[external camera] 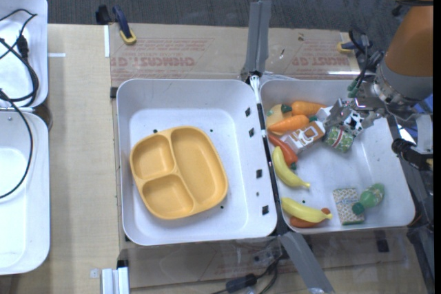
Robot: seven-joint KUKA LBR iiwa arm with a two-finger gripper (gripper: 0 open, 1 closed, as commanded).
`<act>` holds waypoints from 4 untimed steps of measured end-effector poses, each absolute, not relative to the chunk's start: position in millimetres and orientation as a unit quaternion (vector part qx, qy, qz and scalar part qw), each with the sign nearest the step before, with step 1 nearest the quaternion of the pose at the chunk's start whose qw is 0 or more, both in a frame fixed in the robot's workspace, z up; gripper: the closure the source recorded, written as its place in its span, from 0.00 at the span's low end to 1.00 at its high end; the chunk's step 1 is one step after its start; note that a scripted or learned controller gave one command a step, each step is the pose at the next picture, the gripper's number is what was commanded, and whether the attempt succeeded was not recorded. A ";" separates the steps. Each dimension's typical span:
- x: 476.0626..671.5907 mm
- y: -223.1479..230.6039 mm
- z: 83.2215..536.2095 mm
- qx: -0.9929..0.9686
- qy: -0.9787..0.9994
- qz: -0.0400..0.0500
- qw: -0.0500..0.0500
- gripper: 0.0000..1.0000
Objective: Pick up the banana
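Observation:
Two yellow bananas lie in the right bin (393,169). One banana (288,169) slants along the bin's left side, and the other banana (306,210) rests near the front left corner on top of a red-orange item. My gripper (350,118) hangs over the back right part of this bin, well to the right of and behind both bananas. It sits just above a green and white item (339,139) and a black-and-white item (354,122). No banana is between the fingers.
Orange carrots (306,107) (288,124), a red pepper (283,147) and a white and red carton (304,136) crowd the upper banana. A green bottle (369,197) and a patterned box (346,205) lie front right. A yellow divided plate (179,173) is in the left bin (131,120).

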State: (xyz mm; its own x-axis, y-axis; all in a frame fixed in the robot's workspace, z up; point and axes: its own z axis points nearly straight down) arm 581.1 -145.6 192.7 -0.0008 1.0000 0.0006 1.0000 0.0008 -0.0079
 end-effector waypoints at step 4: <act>477.0 -104.2 87.9 -0.501 -0.865 0.001 0.003 0.00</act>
